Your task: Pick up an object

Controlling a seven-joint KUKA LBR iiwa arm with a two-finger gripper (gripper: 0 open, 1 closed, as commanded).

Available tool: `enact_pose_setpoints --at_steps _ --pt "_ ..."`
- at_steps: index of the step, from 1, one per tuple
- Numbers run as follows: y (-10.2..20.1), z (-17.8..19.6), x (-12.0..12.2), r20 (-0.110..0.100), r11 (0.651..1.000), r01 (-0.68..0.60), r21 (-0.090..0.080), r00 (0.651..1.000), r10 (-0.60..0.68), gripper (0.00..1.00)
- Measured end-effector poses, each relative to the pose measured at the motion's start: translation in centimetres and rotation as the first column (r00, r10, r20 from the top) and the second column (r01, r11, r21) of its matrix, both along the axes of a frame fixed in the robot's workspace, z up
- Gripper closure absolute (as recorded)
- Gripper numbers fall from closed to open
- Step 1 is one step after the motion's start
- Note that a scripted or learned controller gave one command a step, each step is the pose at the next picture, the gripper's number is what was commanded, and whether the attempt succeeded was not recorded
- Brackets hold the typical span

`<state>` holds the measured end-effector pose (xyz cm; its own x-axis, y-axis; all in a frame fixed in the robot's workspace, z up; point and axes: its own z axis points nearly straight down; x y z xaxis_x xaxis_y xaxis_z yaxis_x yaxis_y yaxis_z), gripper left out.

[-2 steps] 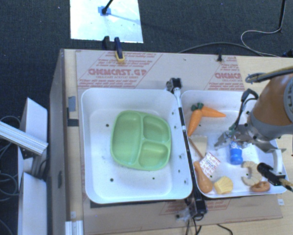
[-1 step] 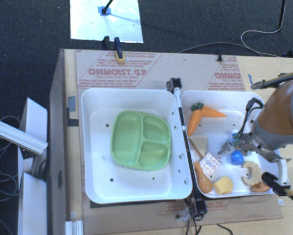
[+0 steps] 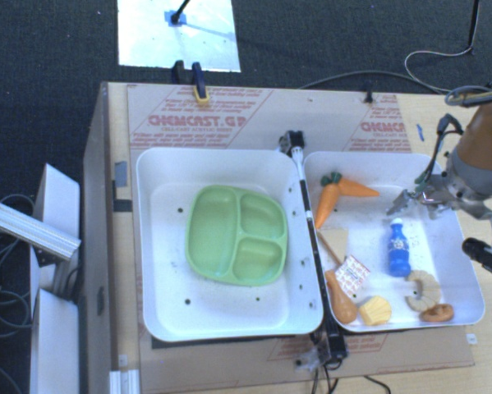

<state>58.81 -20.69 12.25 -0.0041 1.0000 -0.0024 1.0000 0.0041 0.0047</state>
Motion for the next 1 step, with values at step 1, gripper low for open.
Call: enact_pose_setpoints --at_steps 1 --pt "3.31 -3.88 -2.17 -0.005 1.0 0.0 0.003 1.0 0.0 0.0"
